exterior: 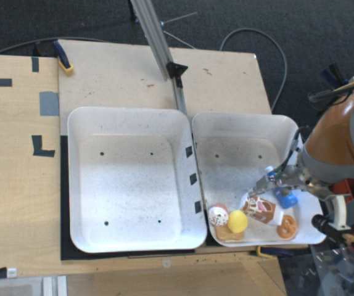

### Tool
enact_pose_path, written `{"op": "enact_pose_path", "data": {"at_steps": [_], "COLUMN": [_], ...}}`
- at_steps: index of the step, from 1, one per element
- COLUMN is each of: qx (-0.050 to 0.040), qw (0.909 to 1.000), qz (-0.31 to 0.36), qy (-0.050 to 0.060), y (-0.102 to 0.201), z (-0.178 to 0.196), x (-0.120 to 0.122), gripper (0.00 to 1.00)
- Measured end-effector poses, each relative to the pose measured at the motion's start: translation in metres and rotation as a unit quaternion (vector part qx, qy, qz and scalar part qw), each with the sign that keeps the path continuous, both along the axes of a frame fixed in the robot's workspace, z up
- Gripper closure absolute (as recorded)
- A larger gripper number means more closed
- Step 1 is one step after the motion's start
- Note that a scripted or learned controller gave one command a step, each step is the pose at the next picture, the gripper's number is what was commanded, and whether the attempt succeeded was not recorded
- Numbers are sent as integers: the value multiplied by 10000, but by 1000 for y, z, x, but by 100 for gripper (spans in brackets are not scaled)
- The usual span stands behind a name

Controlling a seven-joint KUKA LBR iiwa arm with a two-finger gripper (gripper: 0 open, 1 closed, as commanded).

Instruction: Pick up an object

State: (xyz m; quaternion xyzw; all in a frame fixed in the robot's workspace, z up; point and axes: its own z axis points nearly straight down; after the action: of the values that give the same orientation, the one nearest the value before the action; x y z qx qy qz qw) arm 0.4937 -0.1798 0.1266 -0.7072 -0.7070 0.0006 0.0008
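1. Two white bins sit side by side on the counter; the left bin lies beside the right bin.
2. Objects cluster at the right bin's near corner: a white ball, a yellow ball, a brown-and-white packet, a blue piece and an orange pretzel-shaped item.
3. Over that cluster, the gripper hangs just above the packet; whether it grasps anything cannot be told.

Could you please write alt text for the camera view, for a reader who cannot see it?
The gripper hangs low in the right bin, above small objects in its near corner: a yellow ball, a white ball and a pretzel. The left bin sits alongside.
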Motion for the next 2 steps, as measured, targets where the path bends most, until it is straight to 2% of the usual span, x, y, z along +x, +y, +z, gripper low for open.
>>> {"op": "enact_pose_path", "data": {"at_steps": [1, 2], "qx": [-13, 4], "qw": [10000, 10000], "qz": [12, 8], "qy": [-39, 3], "y": [0, 1], "z": [-18, -12], "x": [2, 0], "gripper": [0, 100]}}
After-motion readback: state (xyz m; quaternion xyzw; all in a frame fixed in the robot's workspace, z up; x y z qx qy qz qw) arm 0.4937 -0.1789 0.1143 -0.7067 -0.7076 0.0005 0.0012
